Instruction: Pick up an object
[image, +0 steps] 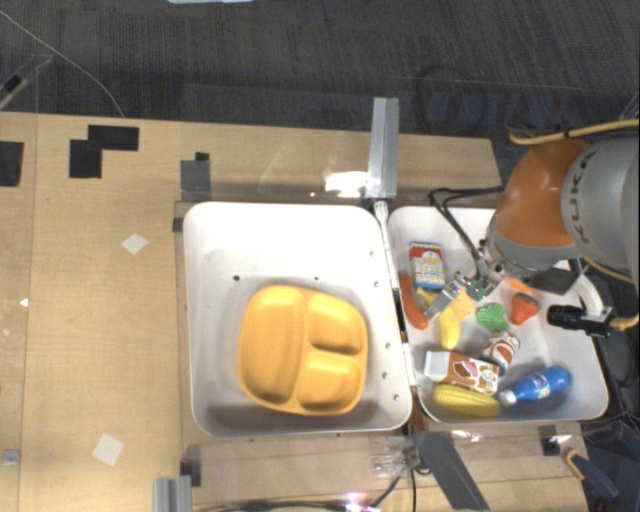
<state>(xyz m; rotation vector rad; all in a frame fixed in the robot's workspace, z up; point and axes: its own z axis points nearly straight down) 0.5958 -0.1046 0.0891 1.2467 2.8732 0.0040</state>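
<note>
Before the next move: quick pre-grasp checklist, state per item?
1. Gripper over the right bin, not the left: ok, it sits low among the toys.
2. Finger state: cannot tell, too small and cluttered.
3. Object between the fingers: cannot tell; the yellow piece lies right at the tips, but no hold shows.
4. Target isolated: not ok. The green toy, orange carrot and juice carton crowd close around it.
5. Left bin ready as a drop spot: cannot tell; the yellow divided tray takes much of its floor.
</note>
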